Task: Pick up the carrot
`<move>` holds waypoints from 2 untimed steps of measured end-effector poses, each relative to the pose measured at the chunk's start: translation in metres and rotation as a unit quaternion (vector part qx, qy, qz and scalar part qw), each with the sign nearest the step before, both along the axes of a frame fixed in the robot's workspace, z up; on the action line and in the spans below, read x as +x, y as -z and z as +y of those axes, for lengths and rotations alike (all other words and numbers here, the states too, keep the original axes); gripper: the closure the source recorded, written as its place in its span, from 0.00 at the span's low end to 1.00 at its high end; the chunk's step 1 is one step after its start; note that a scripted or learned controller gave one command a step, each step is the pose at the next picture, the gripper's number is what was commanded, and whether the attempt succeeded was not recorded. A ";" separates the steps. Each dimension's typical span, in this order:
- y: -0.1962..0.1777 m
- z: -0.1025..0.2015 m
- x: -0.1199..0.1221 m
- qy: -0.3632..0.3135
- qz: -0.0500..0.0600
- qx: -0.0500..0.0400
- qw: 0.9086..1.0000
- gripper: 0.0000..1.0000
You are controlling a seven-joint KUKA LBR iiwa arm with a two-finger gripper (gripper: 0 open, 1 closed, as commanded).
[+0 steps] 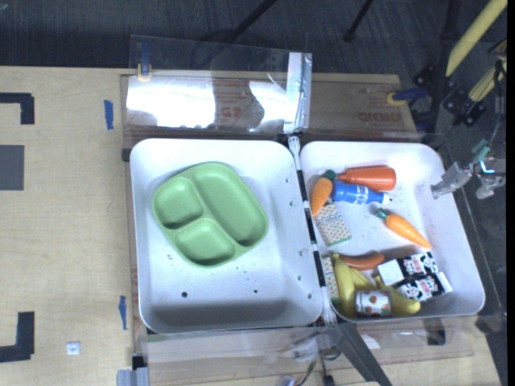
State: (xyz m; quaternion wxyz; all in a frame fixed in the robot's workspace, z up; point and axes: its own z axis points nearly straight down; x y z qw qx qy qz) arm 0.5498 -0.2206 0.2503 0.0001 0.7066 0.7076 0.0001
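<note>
The carrot (401, 227) lies slanted in the right bin (463, 240), right of the middle, near a blue bottle (356, 193). The claw (465, 175) sits at the bin's right rim, a little farther back than the carrot and apart from it. A green divided plate (209, 212) rests in the left bin (161, 296).
</note>
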 end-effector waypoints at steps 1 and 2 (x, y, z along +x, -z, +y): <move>0.079 0.008 -0.067 -0.034 0.000 0.000 0.999 0.00; 0.164 0.027 -0.005 -0.006 -0.002 0.000 1.000 0.00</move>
